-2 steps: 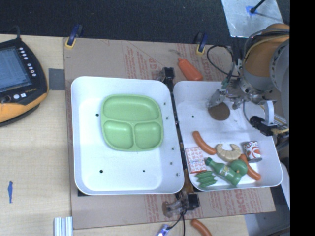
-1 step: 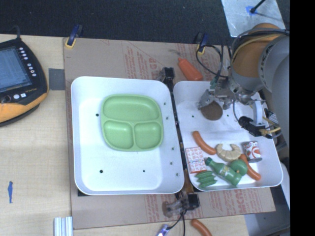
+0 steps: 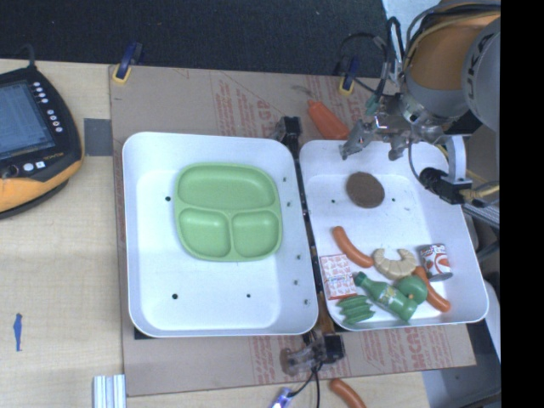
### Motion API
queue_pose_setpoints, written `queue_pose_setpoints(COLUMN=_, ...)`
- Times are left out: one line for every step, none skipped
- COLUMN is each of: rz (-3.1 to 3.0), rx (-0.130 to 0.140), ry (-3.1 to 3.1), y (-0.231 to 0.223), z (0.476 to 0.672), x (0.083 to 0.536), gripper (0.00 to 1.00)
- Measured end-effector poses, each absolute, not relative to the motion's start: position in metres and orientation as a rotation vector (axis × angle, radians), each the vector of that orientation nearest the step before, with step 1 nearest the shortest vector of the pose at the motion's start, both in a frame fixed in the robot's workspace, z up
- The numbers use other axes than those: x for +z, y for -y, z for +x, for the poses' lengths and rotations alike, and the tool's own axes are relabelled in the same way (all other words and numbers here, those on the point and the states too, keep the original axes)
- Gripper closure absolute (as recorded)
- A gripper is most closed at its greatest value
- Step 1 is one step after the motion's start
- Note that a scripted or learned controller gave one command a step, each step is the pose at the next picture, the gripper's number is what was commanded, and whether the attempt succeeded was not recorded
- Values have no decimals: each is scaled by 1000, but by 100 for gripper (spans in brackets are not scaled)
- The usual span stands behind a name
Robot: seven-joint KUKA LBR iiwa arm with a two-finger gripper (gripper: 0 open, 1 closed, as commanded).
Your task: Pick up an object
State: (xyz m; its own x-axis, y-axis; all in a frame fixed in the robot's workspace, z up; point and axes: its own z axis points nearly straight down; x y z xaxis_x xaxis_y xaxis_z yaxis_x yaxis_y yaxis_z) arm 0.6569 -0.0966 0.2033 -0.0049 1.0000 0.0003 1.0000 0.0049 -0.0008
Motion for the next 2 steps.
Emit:
queue_pose_setpoints(rz=-2216, rx=8, ry=2223, y=166, z=603, x=143, gripper=0)
queue_pose_setpoints(rz=-2215, rx=5, ry=2225, y=179, z=524, x=157, gripper=0)
